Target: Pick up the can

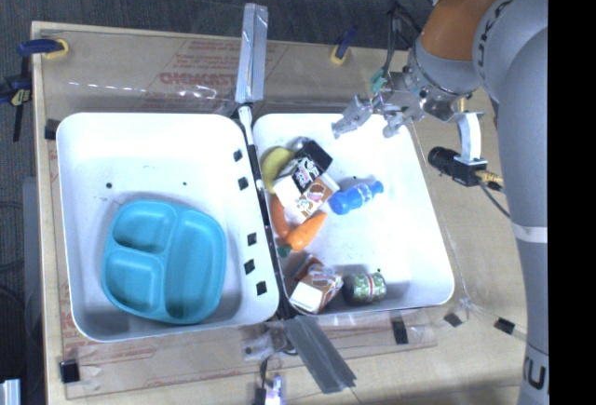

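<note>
The can point(365, 287) is small, green with a red and white label, and lies on its side near the front wall of the right bin point(419, 236). My gripper point(369, 123) hangs over the back edge of that bin, well behind the can. Its two fingers point(347, 123) are spread apart, so it is open, with nothing between them. Several objects lie between the gripper and the can.
A blue bottle point(356, 196), a carrot point(303, 228), a banana point(272, 162) and a printed carton point(306, 190) crowd the right bin's left side. A brown and white box point(314, 290) touches the can's left. A blue sectioned plate point(166, 260) sits in the left bin point(140, 152).
</note>
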Available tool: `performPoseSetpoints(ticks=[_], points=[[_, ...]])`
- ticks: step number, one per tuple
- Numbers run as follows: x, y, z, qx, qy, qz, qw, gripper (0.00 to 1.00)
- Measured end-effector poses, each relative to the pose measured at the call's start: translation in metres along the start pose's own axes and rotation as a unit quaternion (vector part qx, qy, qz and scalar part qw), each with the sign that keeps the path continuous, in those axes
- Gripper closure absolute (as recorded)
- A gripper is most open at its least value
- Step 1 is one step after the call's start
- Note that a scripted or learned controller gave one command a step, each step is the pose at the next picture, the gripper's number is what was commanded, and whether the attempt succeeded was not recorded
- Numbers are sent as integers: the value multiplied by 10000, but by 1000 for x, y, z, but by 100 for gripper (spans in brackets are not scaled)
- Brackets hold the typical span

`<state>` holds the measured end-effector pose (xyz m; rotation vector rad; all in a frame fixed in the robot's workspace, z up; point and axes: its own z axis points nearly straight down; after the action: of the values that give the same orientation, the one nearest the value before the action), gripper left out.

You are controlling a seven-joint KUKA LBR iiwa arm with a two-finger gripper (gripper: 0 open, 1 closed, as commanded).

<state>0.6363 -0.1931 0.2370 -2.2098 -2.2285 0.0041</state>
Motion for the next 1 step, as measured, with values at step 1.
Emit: performPoseSetpoints(ticks=[1], points=[[-17,-95,91,6,0,164,9999,0]])
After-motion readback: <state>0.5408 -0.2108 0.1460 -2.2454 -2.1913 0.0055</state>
